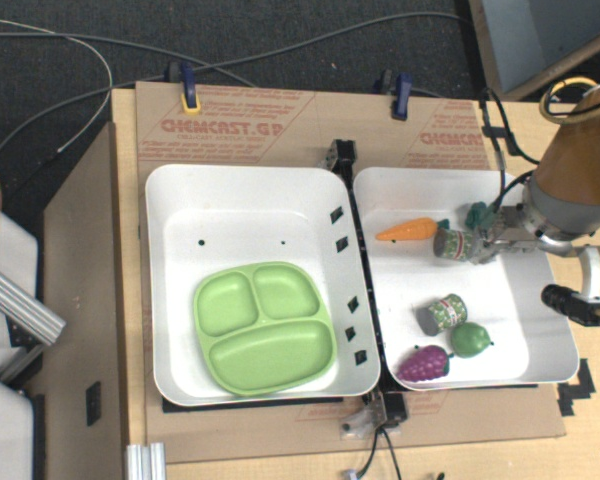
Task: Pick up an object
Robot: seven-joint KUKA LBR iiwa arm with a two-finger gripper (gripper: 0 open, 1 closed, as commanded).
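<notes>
The right bin holds several small objects. An orange carrot lies near its back left. Right beside it, a small grey-green can sits at the tip of my gripper, which reaches in low from the right and touches or nearly touches the can. A second small can lies further forward. A green apple and a purple bunch of grapes rest near the bin's front edge.
The left bin holds a green divided plate in its front half. A black divider with clips runs between the two bins. My arm covers the right bin's far right side.
</notes>
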